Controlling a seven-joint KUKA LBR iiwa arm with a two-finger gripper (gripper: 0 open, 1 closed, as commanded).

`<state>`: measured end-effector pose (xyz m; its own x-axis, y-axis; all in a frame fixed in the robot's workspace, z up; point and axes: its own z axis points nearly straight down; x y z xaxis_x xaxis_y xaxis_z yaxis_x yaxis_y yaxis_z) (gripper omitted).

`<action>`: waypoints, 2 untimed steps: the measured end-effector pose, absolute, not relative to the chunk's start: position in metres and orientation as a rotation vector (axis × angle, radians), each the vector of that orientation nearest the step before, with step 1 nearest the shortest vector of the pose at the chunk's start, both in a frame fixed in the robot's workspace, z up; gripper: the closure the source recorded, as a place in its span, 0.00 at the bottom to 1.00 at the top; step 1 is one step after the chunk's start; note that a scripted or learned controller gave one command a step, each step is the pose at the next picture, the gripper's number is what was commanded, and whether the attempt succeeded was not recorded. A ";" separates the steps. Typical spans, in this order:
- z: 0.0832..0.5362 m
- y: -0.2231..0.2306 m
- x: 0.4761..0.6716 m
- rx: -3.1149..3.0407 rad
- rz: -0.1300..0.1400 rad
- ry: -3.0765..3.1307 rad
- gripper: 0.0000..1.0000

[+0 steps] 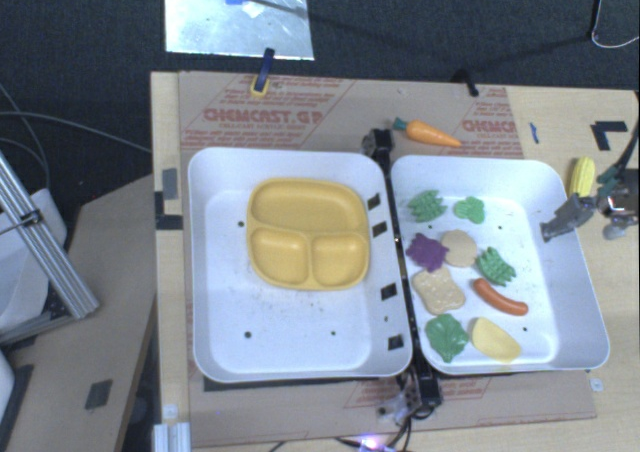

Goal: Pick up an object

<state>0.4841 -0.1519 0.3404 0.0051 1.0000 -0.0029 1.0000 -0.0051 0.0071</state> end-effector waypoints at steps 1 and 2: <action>0.416 -0.200 0.518 2.213 0.007 2.210 0.00; 0.504 -0.208 0.486 2.212 0.009 2.212 0.00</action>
